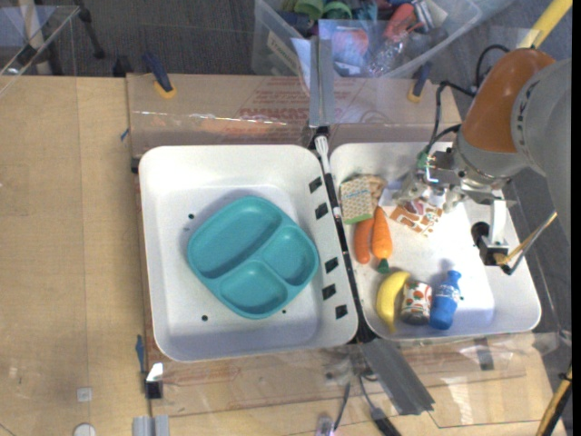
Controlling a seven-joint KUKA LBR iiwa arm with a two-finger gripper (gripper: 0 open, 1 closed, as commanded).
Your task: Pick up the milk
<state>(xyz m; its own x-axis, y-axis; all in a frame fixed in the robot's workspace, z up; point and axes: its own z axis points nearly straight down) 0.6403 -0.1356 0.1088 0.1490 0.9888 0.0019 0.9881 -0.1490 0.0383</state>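
Your pincer sits low in the right bin, can't tell if it's apart or together tbh. Milk lies flat right beneath it, just right of the carrot, prob lined up for a top grab.

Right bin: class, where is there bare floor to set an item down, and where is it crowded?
In the right bin, bare floor lies along the right wall, beyond the blue bottle, and in the middle between carrot and bottle. The near-left corner is crowded: banana, can, bottle. The gripper crowds the far part.
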